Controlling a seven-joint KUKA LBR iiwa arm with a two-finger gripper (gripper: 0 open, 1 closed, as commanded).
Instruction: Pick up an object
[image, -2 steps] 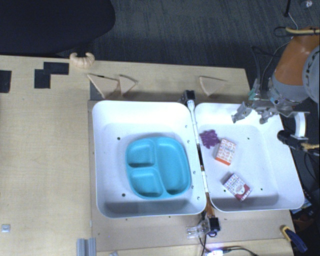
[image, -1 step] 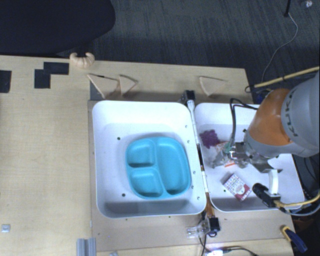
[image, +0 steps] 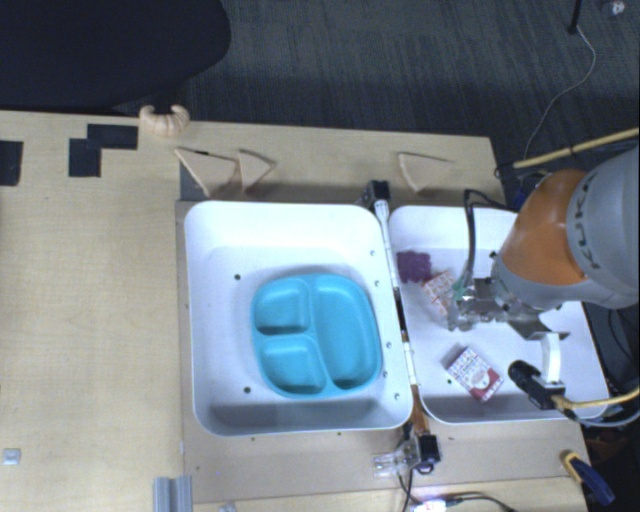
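Over right bin (image: 575, 330): gripper (image: 460, 310) low beside crinkled packet (image: 438, 290), likely lining up grasp; claw state cannot tell. Purple block (image: 414, 265), red carton (image: 472, 371) untouched.

One fixed camera, high above the bench, looking down at a slant.

It takes in both white bins side by side, the left bin (image: 210, 300) near the middle of the view and the right bin (image: 580, 340) toward the right edge, where the arm (image: 560, 240) comes in. The bench's far edge and dark floor beyond lie along the top.
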